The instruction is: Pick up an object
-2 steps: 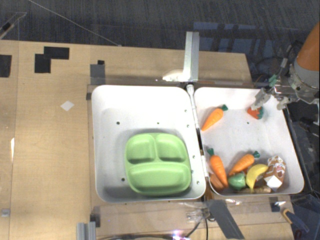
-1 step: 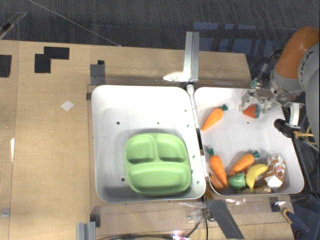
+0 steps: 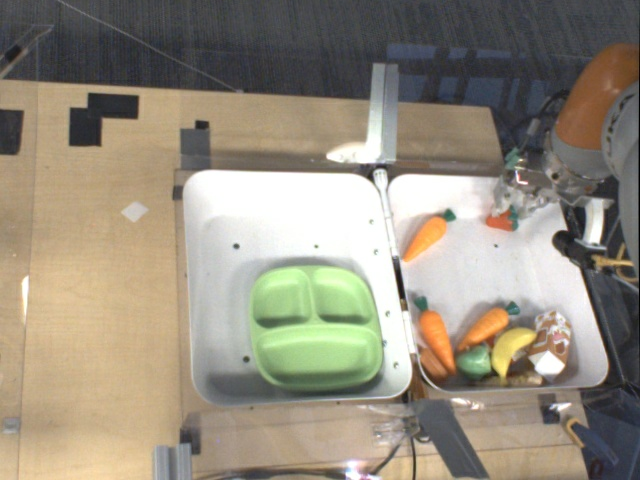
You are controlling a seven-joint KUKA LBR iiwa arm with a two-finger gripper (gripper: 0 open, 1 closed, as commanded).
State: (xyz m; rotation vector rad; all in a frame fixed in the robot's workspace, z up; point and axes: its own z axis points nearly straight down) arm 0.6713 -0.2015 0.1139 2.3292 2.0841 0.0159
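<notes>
gripper (image 3: 517, 196) sits low over the far right corner of the right bin (image 3: 470, 268), at the end of the grey arm with its orange band (image 3: 597, 98). whether it is released or clenched cannot be told from this angle. a small red-orange piece (image 3: 500, 222) lies just beneath and beside the tool; contact between them cannot be judged.

right bin, other contents: one carrot (image 3: 427, 236) with a green top lies alone toward the far left, tilted. near edge holds a cluster: a second carrot (image 3: 435, 340) by the divider, a third carrot (image 3: 485, 325) angled beside it, a green item (image 3: 475, 362), a yellow banana (image 3: 513, 349), and a brown-and-white item (image 3: 549, 345) at the right end, all packed touching or nearly so.

left bin (image 3: 230, 228): a green divided plate (image 3: 316, 325) rests on its near half, three compartments showing.
</notes>
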